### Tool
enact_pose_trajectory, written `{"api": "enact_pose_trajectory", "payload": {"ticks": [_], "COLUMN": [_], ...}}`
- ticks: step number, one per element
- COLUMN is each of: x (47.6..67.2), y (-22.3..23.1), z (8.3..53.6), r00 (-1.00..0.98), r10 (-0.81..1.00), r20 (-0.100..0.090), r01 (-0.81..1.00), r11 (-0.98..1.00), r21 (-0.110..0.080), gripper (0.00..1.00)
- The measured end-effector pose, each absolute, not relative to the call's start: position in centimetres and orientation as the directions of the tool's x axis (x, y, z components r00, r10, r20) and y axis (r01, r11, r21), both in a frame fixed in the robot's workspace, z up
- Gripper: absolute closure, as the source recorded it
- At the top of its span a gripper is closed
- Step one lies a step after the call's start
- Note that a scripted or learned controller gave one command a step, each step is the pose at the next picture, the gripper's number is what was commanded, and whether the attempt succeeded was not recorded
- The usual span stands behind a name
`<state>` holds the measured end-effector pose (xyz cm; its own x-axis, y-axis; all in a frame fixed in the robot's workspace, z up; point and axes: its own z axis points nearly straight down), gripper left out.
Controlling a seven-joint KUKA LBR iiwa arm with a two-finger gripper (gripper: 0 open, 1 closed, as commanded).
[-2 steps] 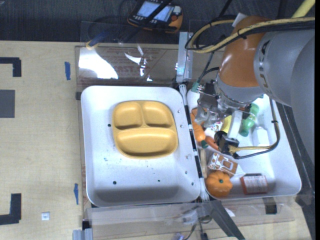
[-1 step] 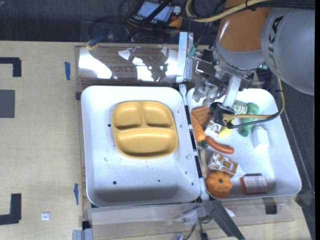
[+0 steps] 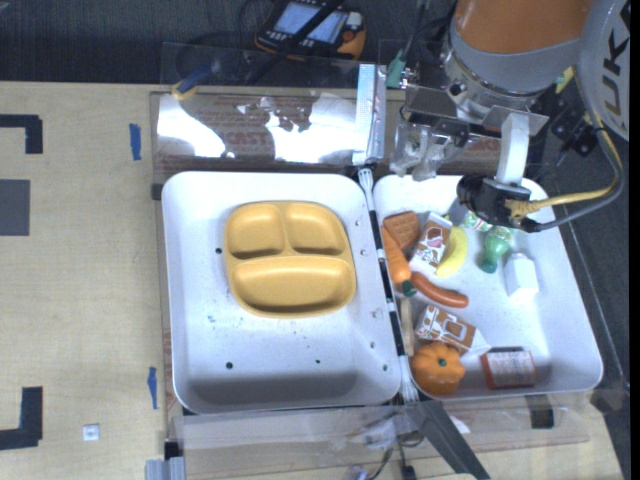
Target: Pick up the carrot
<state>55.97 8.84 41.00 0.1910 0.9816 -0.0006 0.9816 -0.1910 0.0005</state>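
The carrot is a slim orange piece lying along the left wall of the right bin, just below a brown toast slice. My gripper hangs over the far edge of the right bin, above and behind the carrot and well apart from it. Its two fingers stand apart with nothing between them. The grey wrist with its orange band looms at the upper right.
The right bin also holds a snack packet, banana, green toy, sausage, white bottle, small pumpkin and a red can. A yellow divided tray lies in the left bin.
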Motion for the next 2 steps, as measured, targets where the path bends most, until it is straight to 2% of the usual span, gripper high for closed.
{"api": "enact_pose_trajectory", "payload": {"ticks": [1,2], "x": [53.6,51.7], "y": [14.2,17.7], "z": [43.5,43.5], "r00": [-0.12,-0.318], "r10": [0.993,0.948], "r20": [-0.001,-0.001], "r01": [0.993,0.948], "r11": [0.12,0.318], "r21": [0.003,-0.002], "gripper": [1.0,1.0]}}
